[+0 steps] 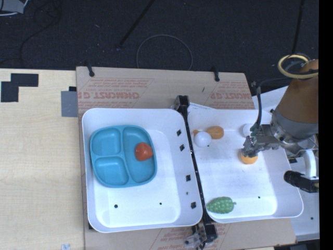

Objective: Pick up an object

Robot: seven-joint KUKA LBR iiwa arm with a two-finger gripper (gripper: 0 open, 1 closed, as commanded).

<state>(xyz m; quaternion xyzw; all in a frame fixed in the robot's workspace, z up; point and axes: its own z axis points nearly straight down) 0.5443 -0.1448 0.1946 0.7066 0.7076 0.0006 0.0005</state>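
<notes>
Landmark: the right bin (270, 204). A green bumpy fruit (221, 205) lies at its near left corner. Further in, toward the right wall, an orange ball (250, 159) sits on the floor with the pincer (250, 149) directly on top of it; whether the pincer is spread or pressed together cannot be told. Beyond, at the bin's left side, a white egg (202, 138) touches a tan bun (215, 133). The neighbouring left bin (130, 217) contains a blue divided tray (112, 163) holding a red tomato (143, 151).

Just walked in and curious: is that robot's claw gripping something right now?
Gripper: down over a small orange object in the right bin; whether it grips it cannot be told.
</notes>
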